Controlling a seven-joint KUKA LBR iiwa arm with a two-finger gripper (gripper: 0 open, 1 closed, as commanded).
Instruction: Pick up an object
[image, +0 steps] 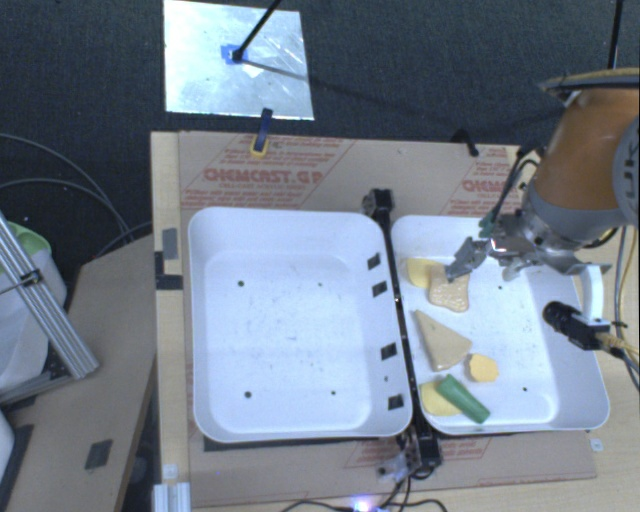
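Camera view: jaws hang over the tan biscuit piece in the right bin; their spread I cannot tell; left bin alongside.

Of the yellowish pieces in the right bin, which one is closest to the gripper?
The tan rounded piece, directly under the gripper in the right bin. The wedge and small yellow piece lie nearer the front.

Dark carpet floor. Shiny metal sheet lies on it. Tan bench, aluminium strut at left.
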